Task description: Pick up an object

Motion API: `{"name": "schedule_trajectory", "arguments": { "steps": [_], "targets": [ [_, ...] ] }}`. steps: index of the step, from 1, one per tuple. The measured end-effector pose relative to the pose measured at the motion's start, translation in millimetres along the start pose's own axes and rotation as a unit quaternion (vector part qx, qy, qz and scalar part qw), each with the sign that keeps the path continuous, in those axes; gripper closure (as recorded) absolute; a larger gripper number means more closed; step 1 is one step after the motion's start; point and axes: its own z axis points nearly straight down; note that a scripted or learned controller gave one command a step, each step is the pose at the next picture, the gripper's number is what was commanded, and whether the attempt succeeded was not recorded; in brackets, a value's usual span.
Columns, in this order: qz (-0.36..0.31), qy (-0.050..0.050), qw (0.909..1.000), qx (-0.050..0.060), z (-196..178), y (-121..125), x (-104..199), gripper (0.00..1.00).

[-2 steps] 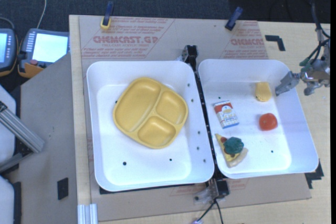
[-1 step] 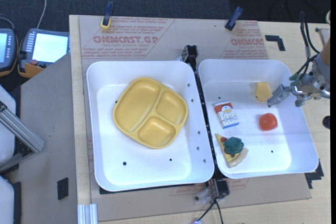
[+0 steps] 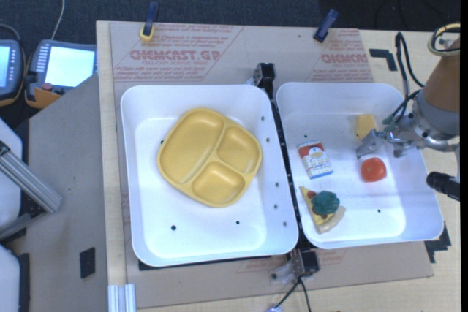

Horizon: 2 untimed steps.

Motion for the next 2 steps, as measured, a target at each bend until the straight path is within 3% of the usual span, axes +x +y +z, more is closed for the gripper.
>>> {"name": "schedule_trajectory", "arguments": {
  "steps": [1,2],
  "targets": [
    [0.000,-0.001,1.0000,-0.001,35,0,1,0.00],
    [0.000,-0.002,1.0000,-0.003,22,1,0,1.00]
  ]
}}
